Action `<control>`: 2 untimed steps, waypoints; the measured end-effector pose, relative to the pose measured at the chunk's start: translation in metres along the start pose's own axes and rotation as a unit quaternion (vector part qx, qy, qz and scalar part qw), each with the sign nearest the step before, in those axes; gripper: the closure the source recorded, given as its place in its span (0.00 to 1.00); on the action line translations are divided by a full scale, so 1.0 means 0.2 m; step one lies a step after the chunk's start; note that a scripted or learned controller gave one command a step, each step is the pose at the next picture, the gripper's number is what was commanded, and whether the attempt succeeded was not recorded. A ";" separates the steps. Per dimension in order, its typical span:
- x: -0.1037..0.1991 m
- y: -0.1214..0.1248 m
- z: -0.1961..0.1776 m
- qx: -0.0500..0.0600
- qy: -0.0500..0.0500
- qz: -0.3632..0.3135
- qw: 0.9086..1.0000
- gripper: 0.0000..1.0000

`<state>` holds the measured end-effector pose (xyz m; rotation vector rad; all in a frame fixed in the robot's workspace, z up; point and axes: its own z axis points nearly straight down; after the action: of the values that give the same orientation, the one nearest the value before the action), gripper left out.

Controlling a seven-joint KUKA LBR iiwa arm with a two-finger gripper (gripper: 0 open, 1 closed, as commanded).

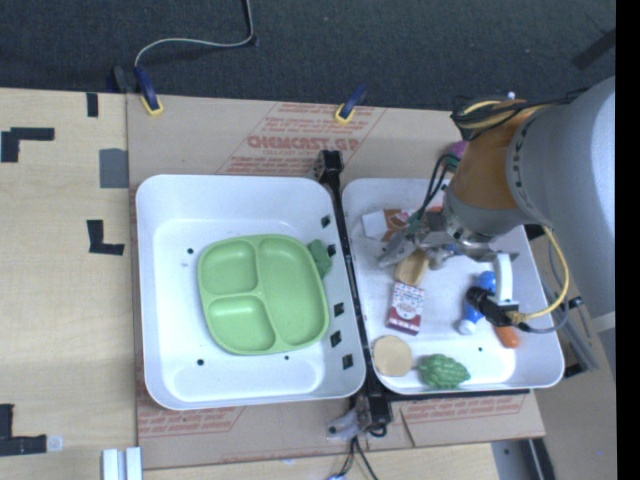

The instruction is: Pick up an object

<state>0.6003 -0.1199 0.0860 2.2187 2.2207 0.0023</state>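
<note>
In the right bin (530, 368), the gripper (412, 250) sits low over a tan block (410, 268) at the bin's ten o'clock; whether it is clenched cannot be told. A red packet (405, 306) lies just at six o'clock of the block, a green toy (442, 371) further on. The arm (560, 178) hides the bin's far corner.

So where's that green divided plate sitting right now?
The green divided plate lies in the left white bin, toward its right side, near the divider between the two bins.
</note>
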 end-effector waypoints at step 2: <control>0.06 -0.07 0.00 0.000 0.001 -0.001 1.000 0.00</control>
<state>0.5870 -0.1084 0.0860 2.2181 2.2231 0.0035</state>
